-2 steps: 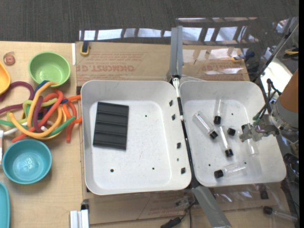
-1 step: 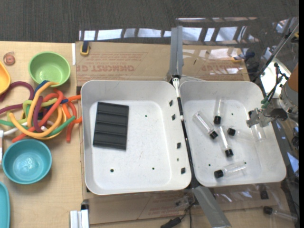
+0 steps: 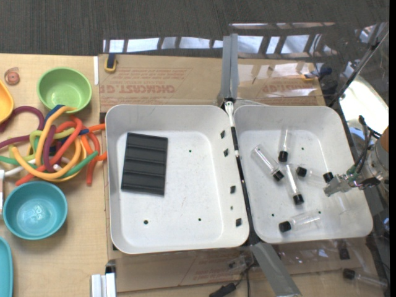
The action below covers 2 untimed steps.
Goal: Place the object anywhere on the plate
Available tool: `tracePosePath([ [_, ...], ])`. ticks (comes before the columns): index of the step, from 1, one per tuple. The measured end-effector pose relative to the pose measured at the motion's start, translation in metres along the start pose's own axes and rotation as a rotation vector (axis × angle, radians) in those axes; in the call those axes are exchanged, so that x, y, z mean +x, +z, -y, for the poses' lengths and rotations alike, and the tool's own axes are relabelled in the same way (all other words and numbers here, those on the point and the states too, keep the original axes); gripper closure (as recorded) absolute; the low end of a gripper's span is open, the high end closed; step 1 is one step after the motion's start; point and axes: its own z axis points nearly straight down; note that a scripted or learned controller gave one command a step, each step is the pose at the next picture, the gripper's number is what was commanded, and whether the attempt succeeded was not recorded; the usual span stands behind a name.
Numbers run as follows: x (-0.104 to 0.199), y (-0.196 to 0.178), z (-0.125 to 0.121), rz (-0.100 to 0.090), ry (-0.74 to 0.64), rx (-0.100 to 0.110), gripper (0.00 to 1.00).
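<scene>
Clear plastic vials with black caps (image 3: 268, 164) lie scattered across the floor of the right-hand shallow white bin (image 3: 337, 124), and you can count roughly six, though their see-through bodies fade into the white plastic and the exact number is hard to fix. One vial near the bin's right wall (image 3: 323, 177) lies just beside the gripper (image 3: 338, 186), which reaches in over the right rim; whether it touches that vial cannot be told. You see the gripper's pale, glinting tip low over the bin floor, but its shape is too small and blurred to read, and you cannot tell whether it is released or clenched on anything. The arm behind it is cut off by the picture's right edge, with a tangle of thin wires (image 3: 365, 159) partly masking the wrist.

In the left-hand white bin (image 3: 114, 166), a black ribbed rectangular plate (image 3: 145, 163) lies flat towards the left wall, well apart from every vial.

To the left of the bins, on the wooden bench top (image 3: 37, 64), you see a green bowl (image 3: 64, 90), a teal bowl (image 3: 34, 209) and a heap of coloured rubbery cords (image 3: 55, 147) between them. An orange dish (image 3: 4, 102) is clipped by the left edge.
</scene>
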Motion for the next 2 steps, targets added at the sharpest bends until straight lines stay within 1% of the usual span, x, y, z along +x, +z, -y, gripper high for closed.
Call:
tracePosePath([
  [1, -0.015, -0.04, -0.033, 0.002, 0.02, -0.002, 1.0],
  [2, 0.012, -0.021, -0.001, -0.001, -0.104, 0.002, 1.0],
])
